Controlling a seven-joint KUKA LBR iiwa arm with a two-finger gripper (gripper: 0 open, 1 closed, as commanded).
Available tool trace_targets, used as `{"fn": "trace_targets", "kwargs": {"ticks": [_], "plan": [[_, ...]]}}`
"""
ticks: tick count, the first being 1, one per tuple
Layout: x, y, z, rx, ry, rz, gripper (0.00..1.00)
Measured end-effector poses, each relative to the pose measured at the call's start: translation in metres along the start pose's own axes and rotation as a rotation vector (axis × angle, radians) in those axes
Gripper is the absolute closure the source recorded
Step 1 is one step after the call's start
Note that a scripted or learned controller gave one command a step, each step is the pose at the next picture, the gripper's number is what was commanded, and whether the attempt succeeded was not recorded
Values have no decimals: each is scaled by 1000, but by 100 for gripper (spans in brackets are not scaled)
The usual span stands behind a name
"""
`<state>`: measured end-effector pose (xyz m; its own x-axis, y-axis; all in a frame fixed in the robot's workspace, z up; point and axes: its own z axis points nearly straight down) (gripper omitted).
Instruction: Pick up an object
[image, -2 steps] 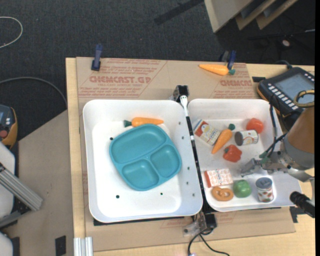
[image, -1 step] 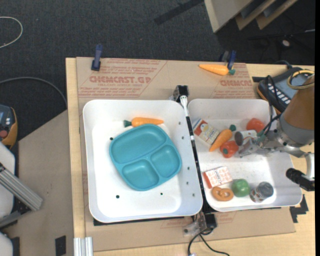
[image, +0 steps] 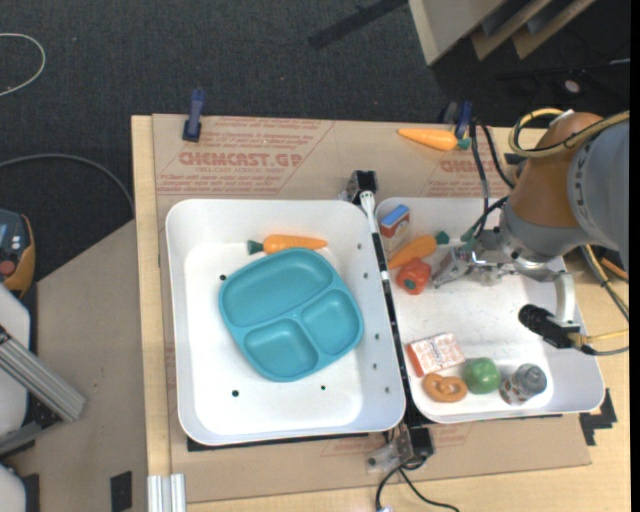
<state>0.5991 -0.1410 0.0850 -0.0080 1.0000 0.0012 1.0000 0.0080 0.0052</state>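
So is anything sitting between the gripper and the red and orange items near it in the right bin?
Nothing visible does. The gripper sits low in the right bin, right beside the red item and the orange carrot-shaped piece, with only bare bin floor between.

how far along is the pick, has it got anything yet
Done: the arm has reached into the right bin, with the gripper low beside the orange carrot and the red piece. In hand: nothing visibly between the fingers; whether they are open or shut is unclear. Left: close on an item and lift it out. The carrot and teal tray lie in the left bin.
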Motion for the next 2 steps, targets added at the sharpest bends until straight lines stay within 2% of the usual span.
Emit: {"fn": "trace_targets", "kwargs": {"ticks": [1,2], "plan": [[87,4,-107,-8,2,-3,0],[90,-39,-100,10,0,9,0]]}}
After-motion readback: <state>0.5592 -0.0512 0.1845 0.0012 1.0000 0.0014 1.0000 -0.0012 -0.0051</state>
